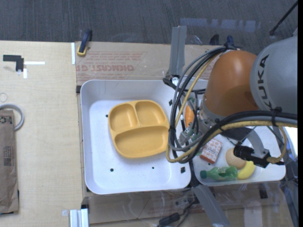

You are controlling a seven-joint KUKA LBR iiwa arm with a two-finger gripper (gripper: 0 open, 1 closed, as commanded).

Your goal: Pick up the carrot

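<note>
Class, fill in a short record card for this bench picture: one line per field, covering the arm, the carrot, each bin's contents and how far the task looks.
arm: grey arm with orange band, over the right bin
carrot: orange sliver behind the cables, at the right bin's left side
left bin: yellow divided plate
right bin: red-and-white packet, green item, banana, round tan item
gripper: hidden beneath the wrist
task state: carrot not seen lifted
</note>
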